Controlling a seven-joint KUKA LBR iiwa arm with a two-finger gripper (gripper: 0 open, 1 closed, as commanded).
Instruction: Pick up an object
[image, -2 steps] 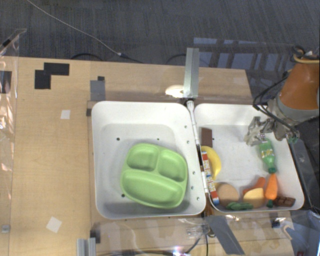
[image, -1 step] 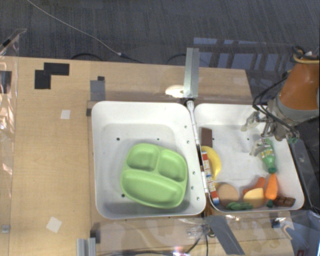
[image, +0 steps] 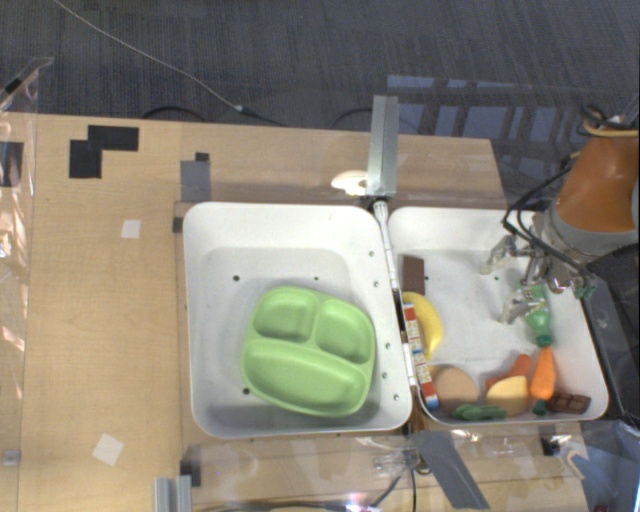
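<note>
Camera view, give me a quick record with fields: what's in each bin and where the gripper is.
left bin: green divided plate
right bin: banana by the left wall; brown egg-like item, carrot and other toy foods at the near end
gripper: over the right bin's right side, above a small green item
held: nothing seen between the fingers

Right bin (image: 470, 262): banana (image: 429, 322) against the left wall; potato (image: 454, 385), green pod (image: 480, 410), yellow piece (image: 508, 391), carrot (image: 542, 373) and brown block (image: 571, 404) along the near edge; small green item (image: 540, 322) by the right wall.
</note>
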